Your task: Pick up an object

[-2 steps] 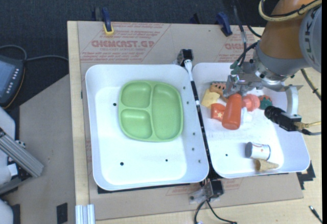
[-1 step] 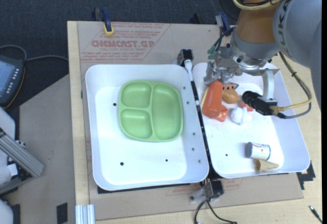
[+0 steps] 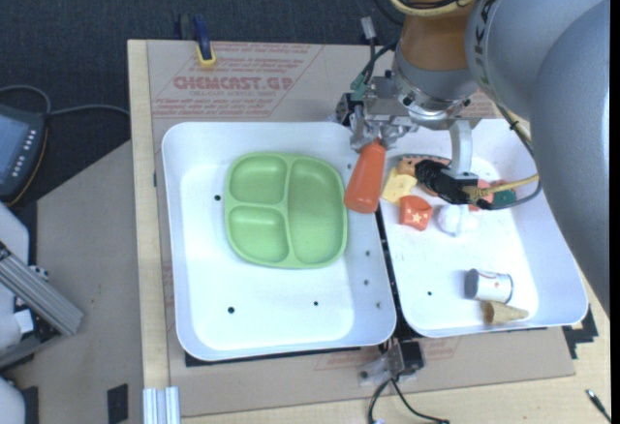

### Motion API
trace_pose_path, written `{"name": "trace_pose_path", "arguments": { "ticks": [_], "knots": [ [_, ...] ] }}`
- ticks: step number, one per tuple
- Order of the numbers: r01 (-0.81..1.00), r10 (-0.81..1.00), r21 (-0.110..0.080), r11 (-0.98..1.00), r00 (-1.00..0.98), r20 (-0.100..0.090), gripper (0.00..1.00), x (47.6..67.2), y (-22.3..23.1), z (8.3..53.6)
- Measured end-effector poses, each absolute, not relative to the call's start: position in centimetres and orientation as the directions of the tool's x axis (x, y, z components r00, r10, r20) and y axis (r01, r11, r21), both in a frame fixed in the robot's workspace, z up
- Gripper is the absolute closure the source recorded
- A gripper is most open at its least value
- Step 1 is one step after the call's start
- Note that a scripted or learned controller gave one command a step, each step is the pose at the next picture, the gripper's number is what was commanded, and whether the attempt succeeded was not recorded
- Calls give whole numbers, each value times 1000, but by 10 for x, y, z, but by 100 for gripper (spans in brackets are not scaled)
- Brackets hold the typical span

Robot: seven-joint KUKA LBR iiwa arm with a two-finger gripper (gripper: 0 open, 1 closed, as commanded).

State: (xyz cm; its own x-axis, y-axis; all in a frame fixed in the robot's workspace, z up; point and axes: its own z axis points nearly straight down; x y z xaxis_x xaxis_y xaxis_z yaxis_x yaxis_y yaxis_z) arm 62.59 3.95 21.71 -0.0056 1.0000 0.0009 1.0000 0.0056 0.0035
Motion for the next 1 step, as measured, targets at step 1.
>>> {"name": "trace_pose_path", "arguments": {
  "ticks": [1],
  "knots": [
    [1000,1000,6,5,-5,1,100,658,80,234]
  ]
}}
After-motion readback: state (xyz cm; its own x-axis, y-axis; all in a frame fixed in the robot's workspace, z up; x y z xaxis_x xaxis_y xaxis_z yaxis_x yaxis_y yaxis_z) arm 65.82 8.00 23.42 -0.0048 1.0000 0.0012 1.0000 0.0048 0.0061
